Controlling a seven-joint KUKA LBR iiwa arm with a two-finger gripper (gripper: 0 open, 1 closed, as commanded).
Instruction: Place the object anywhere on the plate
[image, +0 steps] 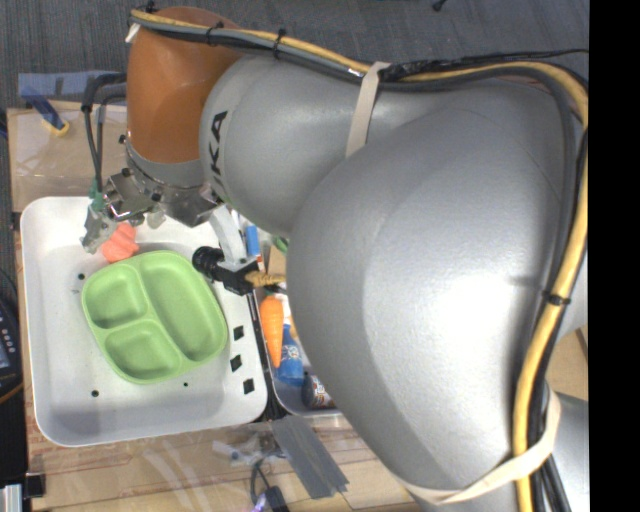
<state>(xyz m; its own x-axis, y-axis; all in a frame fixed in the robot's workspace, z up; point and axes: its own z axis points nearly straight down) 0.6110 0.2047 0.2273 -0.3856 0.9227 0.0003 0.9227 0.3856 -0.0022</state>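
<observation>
A small pink-orange object (120, 243) lies in the left bin (50, 330), touching the green divided plate (152, 315) at the plate's eleven o'clock rim. The gripper (100, 225) sits right over it; whether it is open or closed cannot be told. Bare white floor lies around the plate at six and nine o'clock. At three o'clock, the right bin holds a carrot (271, 325) and a blue item (290, 365). The grey arm (400, 250) reads "KA".

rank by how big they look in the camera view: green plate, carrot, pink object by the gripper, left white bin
1. left white bin
2. green plate
3. carrot and pink object: both small and partly hidden, too close to rank.
</observation>
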